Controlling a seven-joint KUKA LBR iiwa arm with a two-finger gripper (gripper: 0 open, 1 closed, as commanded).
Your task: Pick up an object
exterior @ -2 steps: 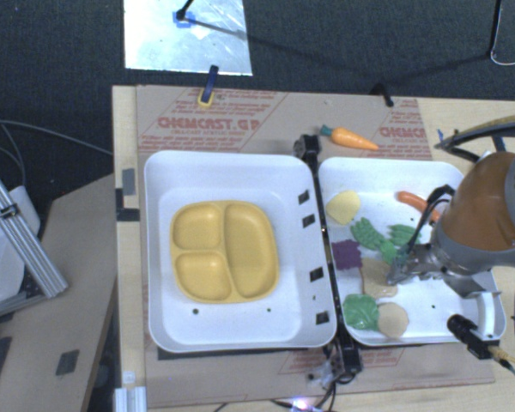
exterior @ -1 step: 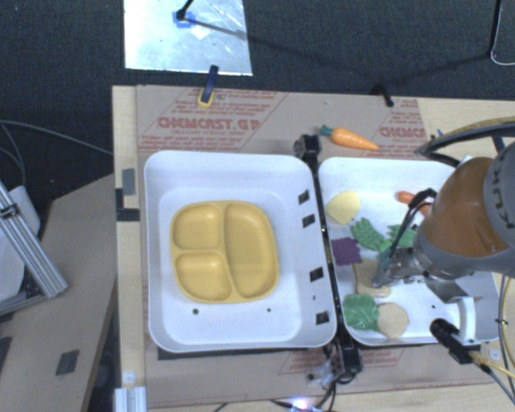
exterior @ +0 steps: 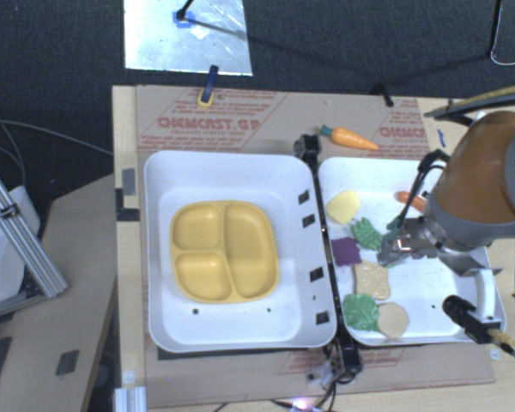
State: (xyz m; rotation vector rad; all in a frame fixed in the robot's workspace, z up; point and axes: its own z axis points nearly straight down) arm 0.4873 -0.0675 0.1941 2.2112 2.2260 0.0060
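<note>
Camera view: gripper (exterior: 393,249) hovers in the right bin (exterior: 429,303) beside a green leafy piece (exterior: 366,232); jaw state cannot be told.

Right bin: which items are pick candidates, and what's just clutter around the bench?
In play:
- pincer, low over the right bin
- green leafy piece, closest to it
- purple piece
- yellow piece
- tan slice
- green round piece
- beige round piece

Lying about:
- yellow divided plate in the left bin
- toy carrot outside the bins
- foil sheet
</note>
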